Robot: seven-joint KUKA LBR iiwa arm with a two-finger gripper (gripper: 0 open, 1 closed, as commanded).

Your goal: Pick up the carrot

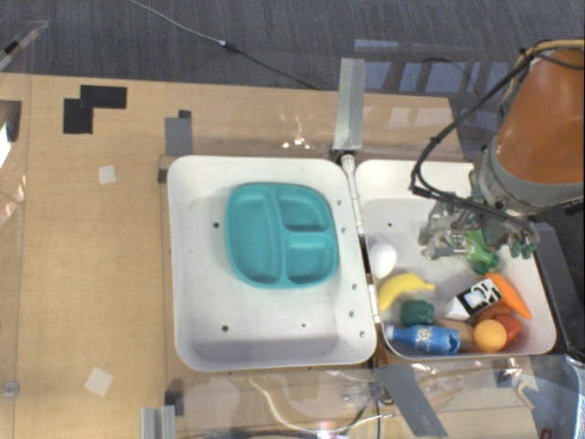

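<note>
Carrot lies in the right bin, toward its far-right side, slanted, tip pointing down-right. Just left of it, touching or nearly so, a black-and-white block. Below that, an orange ball w/ something red tucked beside it. Just above the carrot's top end sits a green thing, small, shape hard to read.

Gripper hangs over the upper right part of that bin, metal bits and dark cables around it, right over the green thing and just above the carrot's upper end. Finger spread: can't tell from this angle, too much clutter, and can't see anything clearly held between them. Arm, orange band, comes in from the right.

Further left in the same bin: yellow banana, white egg up by the divider, dark green lump under the banana, blue bottle lying along the near wall.

Left bin holds a teal divided plate, three compartments, roughly centred. Both bins sit side by side on a wooden bench.
</note>
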